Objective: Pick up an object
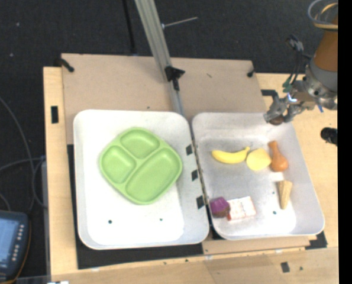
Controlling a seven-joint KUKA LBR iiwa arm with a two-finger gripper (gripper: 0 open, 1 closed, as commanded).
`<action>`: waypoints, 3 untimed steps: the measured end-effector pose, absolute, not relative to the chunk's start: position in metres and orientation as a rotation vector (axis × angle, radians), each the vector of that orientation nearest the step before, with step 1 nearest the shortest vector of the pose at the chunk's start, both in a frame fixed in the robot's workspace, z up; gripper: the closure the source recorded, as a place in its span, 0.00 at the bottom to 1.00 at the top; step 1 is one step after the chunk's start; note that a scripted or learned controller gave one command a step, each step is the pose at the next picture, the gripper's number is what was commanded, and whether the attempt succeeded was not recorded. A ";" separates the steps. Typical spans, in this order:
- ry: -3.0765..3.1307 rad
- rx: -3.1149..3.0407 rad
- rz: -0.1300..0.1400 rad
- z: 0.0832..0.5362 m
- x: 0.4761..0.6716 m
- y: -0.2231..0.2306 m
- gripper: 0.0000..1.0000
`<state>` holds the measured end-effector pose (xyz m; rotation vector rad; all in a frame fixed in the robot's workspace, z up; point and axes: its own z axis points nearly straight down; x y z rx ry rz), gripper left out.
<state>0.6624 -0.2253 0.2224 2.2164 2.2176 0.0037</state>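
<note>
Grey arm's jaws point(276, 117) above right bin's point(223, 226) far corner, banana point(230, 155) inside

The right bin point(223, 129) keeps open floor along its far and left parts, while the near and right parts are crowded — a banana point(229, 155), a yellow round piece point(258, 159) and an orange piece point(277, 157) sit close together in a row, with a cone point(284, 193), a purple block point(219, 206) and a white-and-red packet point(241, 208) nearer the front. In the left bin point(90, 218) a green divided plate point(141, 165) takes the middle, leaving bare strips round its edges. A slanted metal post point(155, 37) rises from between the bins at the far side — it bars passage there.
</note>
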 end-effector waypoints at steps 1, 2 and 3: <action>2.218 2.213 0.006 0.278 0.664 -0.227 1.00; 2.227 2.214 0.003 0.285 0.647 -0.176 1.00; 2.227 2.216 0.000 0.270 0.634 -0.131 1.00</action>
